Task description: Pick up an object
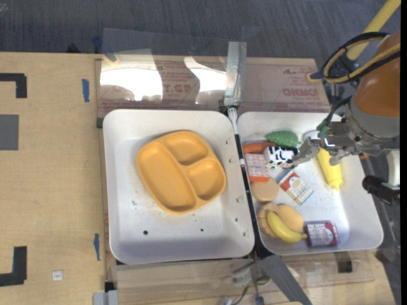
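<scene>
A: Across the counter (51,170), two white bins side by side. Left bin (121,189) carries one orange divided plate (181,170), lying a little toward the far side; bare white floor all round it, widest along the near rim and the left wall.

B: Right bin (362,227)?

A: Crowded along the shared wall. Green leafy piece (282,137) near the far rim, a black-and-white cow-patterned item (280,155) just below it, a red-and-white packet (256,164) hard against the divider, a tan round cookie (264,189) under that. A small carton (296,188) lies near mid-bin. Banana (284,225) sits near the front rim, over a second tan piece, with a dark red jar (321,234) lying on its side just beside it. A yellow item (331,170), maybe a corn cob or bottle, lies toward the right side. Open floor mainly at the far right corner and between carton and jar.

B: Arm pose?

A: Arm (378,94) reaches in from the right over the far right part of that bin, orange band up high, yellow and black cables looping above. Claw (308,150) points left, low near the cow item and green piece.

B: Holding anything?

A: Cannot tell. Nothing visibly sits between its fingers, and their spread is unclear at this angle.
</scene>
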You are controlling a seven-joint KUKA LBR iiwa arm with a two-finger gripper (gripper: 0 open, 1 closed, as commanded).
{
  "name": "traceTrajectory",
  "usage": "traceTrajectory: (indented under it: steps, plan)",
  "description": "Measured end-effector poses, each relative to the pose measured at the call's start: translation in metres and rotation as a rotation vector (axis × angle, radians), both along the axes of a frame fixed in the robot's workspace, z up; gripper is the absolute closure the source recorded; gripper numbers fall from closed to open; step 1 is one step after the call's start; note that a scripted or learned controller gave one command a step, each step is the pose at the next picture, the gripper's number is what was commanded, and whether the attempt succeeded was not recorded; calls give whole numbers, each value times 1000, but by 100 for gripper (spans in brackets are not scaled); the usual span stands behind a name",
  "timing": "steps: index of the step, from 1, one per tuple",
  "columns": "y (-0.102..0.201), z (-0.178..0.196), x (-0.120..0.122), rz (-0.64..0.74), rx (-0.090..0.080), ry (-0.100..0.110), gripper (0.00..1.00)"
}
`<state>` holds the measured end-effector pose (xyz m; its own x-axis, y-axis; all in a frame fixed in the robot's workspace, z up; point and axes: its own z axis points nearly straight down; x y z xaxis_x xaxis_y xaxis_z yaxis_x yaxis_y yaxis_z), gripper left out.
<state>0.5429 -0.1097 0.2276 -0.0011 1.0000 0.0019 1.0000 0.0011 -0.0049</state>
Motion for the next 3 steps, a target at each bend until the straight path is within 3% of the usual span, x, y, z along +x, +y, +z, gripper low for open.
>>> traceTrajectory:
  steps: [1, 2, 3]
  plan:
    - [3, -126, -8, 19, -4, -19, 0]
    - [-9, -129, 34, -8, -5, -27, 0]
    - [-62, -129, 27, 231, 18, -29, 0]
